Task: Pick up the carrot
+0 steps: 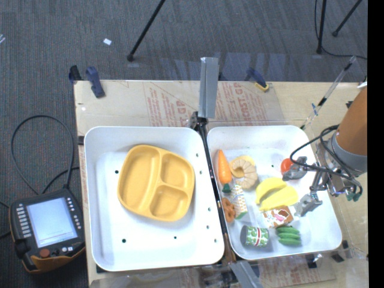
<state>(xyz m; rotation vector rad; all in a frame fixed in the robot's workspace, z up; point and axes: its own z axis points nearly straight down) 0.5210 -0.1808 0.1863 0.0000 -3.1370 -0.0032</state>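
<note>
The carrot (223,165), orange with a green stub, lies along the left wall of the right bin (264,135), next to a beige ring-shaped pastry (244,169). My gripper (302,188) hangs over the right side of that bin, well to the right of the carrot. It is open, with one finger (294,172) beside a red tomato (287,164) and the other finger (308,204) lower down. Nothing sits between them. A yellow banana (276,192) lies just left of the gripper.
The right bin also holds a pretzel (228,209), a striped piece (239,199), a snack box (277,216), a can (256,237) and a green pea pod (289,236). A yellow divided plate (157,182) sits in the left bin (102,161). A tablet (48,224) lies at the far left.
</note>
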